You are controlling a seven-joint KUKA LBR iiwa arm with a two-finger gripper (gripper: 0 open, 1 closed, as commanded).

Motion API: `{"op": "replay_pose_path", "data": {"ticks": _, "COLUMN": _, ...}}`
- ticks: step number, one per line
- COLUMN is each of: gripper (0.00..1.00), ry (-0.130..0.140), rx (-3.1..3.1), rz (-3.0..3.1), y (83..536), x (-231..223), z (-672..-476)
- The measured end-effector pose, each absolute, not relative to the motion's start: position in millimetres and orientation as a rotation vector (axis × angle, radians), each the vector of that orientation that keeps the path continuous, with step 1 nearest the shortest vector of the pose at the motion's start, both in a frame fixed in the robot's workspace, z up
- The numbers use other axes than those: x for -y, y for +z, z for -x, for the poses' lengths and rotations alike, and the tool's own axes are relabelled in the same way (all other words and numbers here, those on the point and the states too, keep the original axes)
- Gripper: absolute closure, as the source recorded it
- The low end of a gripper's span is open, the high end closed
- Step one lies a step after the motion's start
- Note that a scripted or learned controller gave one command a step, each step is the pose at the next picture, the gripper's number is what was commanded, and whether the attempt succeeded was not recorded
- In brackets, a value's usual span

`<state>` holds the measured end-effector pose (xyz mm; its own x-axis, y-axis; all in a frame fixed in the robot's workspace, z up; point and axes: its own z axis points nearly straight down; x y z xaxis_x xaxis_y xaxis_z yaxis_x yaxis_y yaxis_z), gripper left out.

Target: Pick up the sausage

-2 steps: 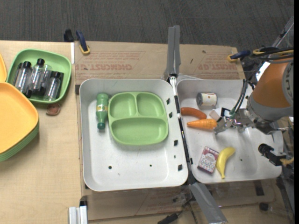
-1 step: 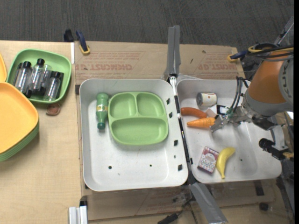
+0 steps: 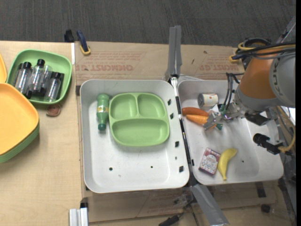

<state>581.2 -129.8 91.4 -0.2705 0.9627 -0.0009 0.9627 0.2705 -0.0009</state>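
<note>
Hovering low in the right white bin (image 3: pixel 244 173), your metal two-finger gripper (image 3: pixel 214 121) sat just beside the reddish-orange sausage (image 3: pixel 194 111), but I couldn't tell if it was spread or closed. Nothing looked grabbed, so the pick was basically all left. An orange carrot (image 3: pixel 197 119) was touching the sausage, and you had a small white can (image 3: pixel 208 99), yellow banana (image 3: pixel 225 161) and pink carton (image 3: pixel 209 161) nearby. The left white bin (image 3: pixel 131 175) held a green divided plate (image 3: pixel 139 119) and green bottle (image 3: pixel 102 111), all on a cardboard-covered bench (image 3: pixel 117 66).
</note>
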Motion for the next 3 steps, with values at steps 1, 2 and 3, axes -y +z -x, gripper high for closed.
{"op": "replay_pose_path", "data": {"ticks": 1, "gripper": 1.00, "ry": -0.004, "rx": -2.503, "rz": -1.899, "y": 100, "x": 131, "z": -580.8}}
{"op": "replay_pose_path", "data": {"ticks": 2, "gripper": 1.00, "ry": -0.004, "rx": -2.386, "rz": -2.049, "y": 90, "x": 105, "z": -564.3}}
{"op": "replay_pose_path", "data": {"ticks": 3, "gripper": 1.00, "ry": -0.006, "rx": -2.387, "rz": -2.050, "y": 98, "x": 106, "z": -563.8}}
